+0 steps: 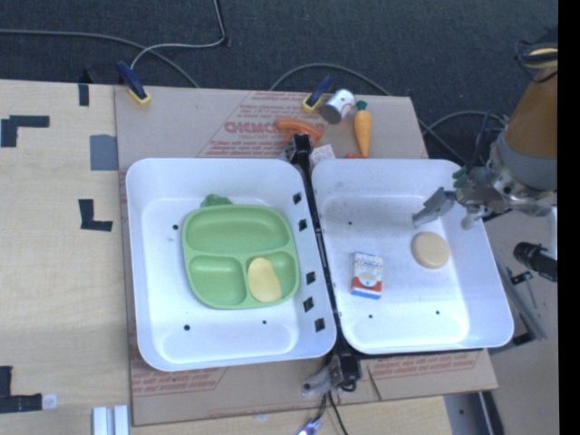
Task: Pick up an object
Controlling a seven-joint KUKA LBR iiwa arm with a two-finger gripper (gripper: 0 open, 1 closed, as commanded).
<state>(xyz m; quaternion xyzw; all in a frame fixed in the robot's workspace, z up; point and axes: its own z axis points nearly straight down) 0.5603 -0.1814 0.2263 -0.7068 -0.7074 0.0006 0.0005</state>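
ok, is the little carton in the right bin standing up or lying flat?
Lying flat. The carton rests on the right bin's floor with its printed face up, apart from the round tan piece.

White bins, bright contents.
Green divided plate (238,255) with pale yellow piece (265,279); tan round object (431,249); red, white and blue carton (367,274); orange carrot (362,131).

1. The desk (54,243) is showing pale wood with dark tape marks on its left part.
2. A cardboard sheet (181,120) is lying flat on it — red print facing up.
3. Two white bins are sitting side by side on the cardboard — the left bin (149,270) touching the right bin (480,306).
4. A toy carrot (362,131) is lying behind the bins.
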